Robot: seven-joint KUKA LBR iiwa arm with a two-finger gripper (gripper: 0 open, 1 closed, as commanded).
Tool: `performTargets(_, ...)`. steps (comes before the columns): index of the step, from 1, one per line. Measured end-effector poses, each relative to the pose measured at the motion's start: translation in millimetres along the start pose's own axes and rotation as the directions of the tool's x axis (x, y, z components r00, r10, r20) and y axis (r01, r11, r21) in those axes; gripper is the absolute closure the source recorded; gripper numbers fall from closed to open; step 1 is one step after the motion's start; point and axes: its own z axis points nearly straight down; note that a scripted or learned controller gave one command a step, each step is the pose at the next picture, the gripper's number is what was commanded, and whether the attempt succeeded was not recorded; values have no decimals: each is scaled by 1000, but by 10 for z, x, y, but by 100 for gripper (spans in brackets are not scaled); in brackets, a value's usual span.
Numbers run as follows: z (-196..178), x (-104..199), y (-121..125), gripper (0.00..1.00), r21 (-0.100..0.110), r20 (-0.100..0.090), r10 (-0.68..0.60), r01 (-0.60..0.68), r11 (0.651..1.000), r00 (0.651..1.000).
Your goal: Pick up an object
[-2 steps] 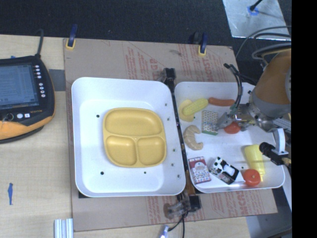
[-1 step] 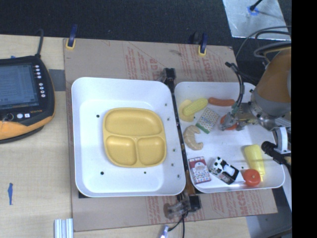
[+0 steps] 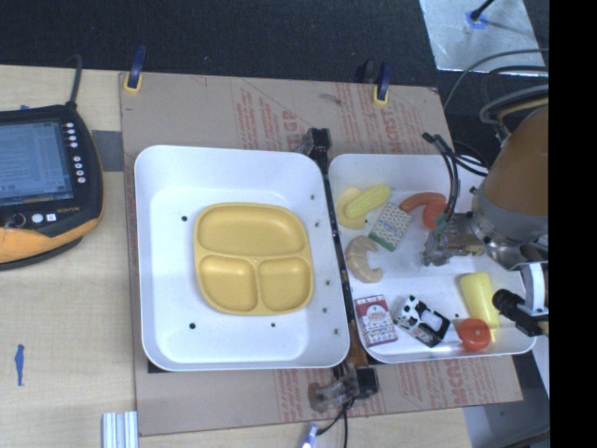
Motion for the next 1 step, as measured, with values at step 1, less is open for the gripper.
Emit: performTargets(1,-667,-585,545,100,-4,1,3,-3,1000,1000)
